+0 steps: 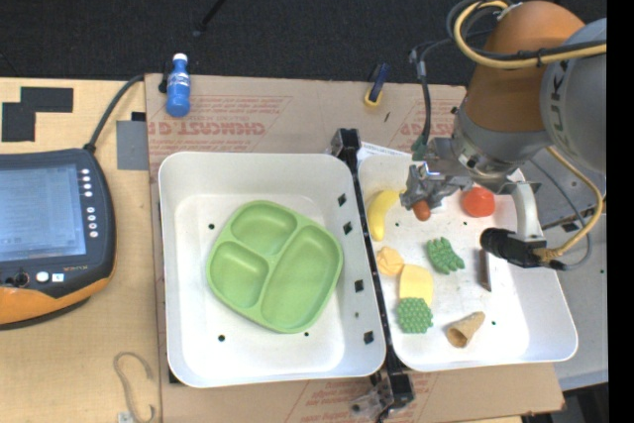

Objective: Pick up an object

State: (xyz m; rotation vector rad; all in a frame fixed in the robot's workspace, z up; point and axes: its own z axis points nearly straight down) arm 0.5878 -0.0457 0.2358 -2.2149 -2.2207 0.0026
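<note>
While my pincer (423,196) hangs low in the right bin (555,332), it pinches a small orange-red piece (423,209), banana (381,211) just beside.

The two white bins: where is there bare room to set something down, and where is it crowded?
Left bin: bare floor all around the green plate, widest along its left wall. Right bin: a bare patch at the lower right, past the cone. It is crowded near the divider, with banana, cheese wedge and broccoli, and under the gripper.
</note>
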